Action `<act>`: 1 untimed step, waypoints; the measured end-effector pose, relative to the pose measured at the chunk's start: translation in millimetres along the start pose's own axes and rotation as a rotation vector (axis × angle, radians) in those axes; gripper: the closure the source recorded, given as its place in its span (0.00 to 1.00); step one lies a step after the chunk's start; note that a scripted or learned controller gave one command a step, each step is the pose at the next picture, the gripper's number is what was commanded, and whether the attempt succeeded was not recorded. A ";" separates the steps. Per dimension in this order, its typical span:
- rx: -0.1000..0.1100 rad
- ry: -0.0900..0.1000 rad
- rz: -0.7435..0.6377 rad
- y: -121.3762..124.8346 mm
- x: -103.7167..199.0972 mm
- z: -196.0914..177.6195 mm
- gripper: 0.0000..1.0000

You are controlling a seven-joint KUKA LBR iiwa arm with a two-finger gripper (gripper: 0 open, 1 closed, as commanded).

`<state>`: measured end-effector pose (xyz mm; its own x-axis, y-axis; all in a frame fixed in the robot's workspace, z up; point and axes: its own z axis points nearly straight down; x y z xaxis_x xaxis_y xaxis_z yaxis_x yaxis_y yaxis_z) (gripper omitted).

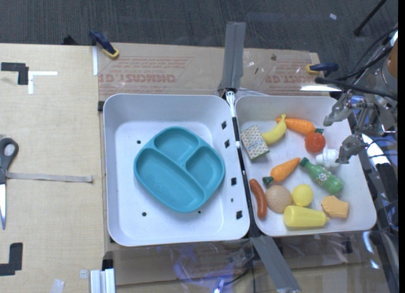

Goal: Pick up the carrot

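Note:
An orange carrot with a green tip lies slanted in the middle of the right bin. A second carrot-like orange piece rests near the bin's back, beside a yellow banana. My gripper hangs over the bin's right side, to the right of a red tomato and well apart from both carrots. Its two fingers stand open with nothing between them.
Around the carrot lie a patterned box, a green bottle, a red sausage, a tan ball, a lemon, a yellow vegetable and an orange wedge. The left bin holds a blue divided plate.

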<state>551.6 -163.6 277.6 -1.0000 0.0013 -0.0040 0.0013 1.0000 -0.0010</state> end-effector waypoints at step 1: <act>-0.001 0.001 -0.120 15.5 3.3 118.5 0.00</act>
<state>548.7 -148.2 159.1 -0.9930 -0.1185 -0.0032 -0.1185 0.9930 -0.0006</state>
